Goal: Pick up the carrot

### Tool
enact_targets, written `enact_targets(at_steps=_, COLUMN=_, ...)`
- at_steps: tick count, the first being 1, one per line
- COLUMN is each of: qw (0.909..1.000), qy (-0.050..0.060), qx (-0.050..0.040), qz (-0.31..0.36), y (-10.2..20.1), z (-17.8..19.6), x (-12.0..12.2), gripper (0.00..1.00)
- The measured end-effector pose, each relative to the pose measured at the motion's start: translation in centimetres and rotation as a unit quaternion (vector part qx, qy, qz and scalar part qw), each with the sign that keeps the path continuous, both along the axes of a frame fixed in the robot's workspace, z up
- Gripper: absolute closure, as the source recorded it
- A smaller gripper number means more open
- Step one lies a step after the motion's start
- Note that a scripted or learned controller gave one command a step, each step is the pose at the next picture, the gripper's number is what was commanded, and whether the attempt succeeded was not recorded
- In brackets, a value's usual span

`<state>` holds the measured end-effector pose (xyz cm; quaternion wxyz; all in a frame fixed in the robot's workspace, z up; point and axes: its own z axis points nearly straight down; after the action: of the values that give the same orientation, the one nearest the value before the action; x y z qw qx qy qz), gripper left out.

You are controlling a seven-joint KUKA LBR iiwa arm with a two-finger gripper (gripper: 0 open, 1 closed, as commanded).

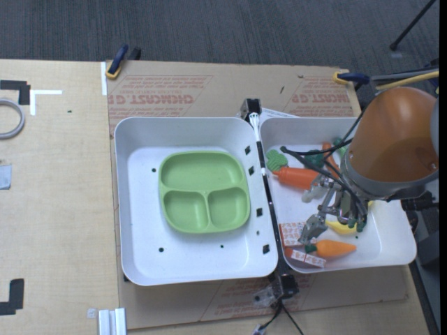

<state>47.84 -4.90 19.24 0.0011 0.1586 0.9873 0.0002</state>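
Note:
A carrot [296, 177] with a green leafy top lies in the right bin [391, 253], near its left wall. A second, plain orange carrot [335, 248] lies near the bin's front edge. My gripper [311, 215] hangs over the bin between the two carrots, just below the leafy one and above-left of the plain one. It looks open, and I see nothing between its fingers. The grey arm with its orange band [394, 142] covers the back right part of the bin.
A green divided plate [204, 190] sits in the left bin [133, 187]. In the right bin, a yellow item [342, 226] lies beside the gripper and red-and-white packets [297, 246] lie at the front left. Dark cables run under the arm.

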Motion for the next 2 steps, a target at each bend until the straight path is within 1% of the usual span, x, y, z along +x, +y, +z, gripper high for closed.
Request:
enact_targets(at_steps=1, qw=0.9984, qy=-0.001, qx=-0.0001, qz=0.057, y=2.5, z=0.0, x=5.3, gripper=0.00)
enact_targets(at_steps=2, qw=0.9965, qy=0.000, qx=-0.0003, qz=0.084, y=1.3, z=0.0, x=0.3, gripper=0.00)
